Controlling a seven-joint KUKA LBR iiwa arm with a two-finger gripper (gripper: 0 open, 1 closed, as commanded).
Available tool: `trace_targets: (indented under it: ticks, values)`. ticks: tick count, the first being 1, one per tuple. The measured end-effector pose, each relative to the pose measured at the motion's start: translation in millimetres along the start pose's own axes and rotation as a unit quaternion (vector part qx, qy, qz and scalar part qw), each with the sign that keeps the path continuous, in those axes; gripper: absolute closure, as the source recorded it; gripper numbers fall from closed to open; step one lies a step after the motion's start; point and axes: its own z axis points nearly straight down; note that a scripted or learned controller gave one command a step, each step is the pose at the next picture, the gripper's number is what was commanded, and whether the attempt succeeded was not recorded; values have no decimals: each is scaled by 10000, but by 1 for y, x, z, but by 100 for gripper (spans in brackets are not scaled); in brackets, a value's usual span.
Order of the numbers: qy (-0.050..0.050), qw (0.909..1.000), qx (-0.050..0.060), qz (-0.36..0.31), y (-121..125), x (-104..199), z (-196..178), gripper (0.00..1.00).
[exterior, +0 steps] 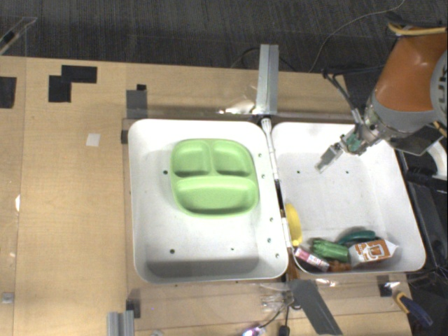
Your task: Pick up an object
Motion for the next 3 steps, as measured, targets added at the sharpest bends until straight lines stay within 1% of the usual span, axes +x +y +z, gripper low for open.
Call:
trace_targets:
  ticks: [1, 2, 3]
  values:
    - [1, 9995, -4, 310, -12, 13, 112, 0]
    - [-51, 9997, -66, 244, -78, 57, 115, 0]
    - [-23, 9997, -83, 240, -75, 58, 104, 100]
